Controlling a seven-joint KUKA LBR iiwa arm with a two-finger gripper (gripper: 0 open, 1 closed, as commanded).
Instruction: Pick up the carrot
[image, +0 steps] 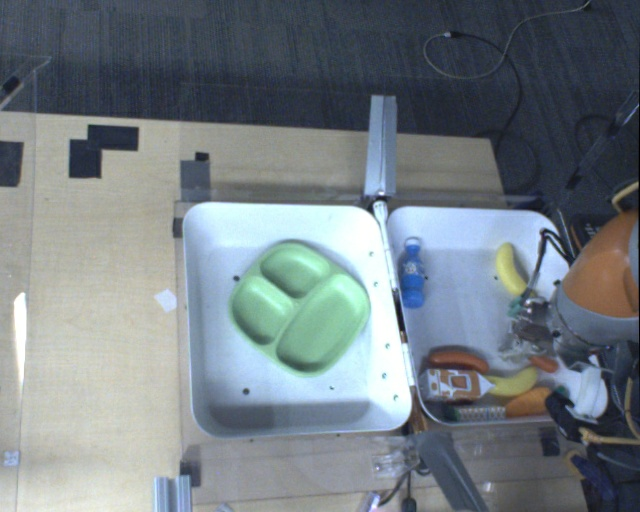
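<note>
Against the right bin's near-right corner, carrot (529, 402) touches banana (512, 382) beneath tool (528, 335).

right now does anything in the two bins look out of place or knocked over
Mostly tidy. The blue water bottle lies on its side against the divider in the right bin. The green divided plate sits skewed to the walls of the left bin. Nothing looks spilled.

The arm comes in from the right, its orange band (605, 262) bulging over the grey wrist section beneath it. The wrist points down and to the left, and the end effector (527, 330) hangs low at its tip, a cluster of dark and metallic parts. Black cables loop along the arm's near side.
</note>
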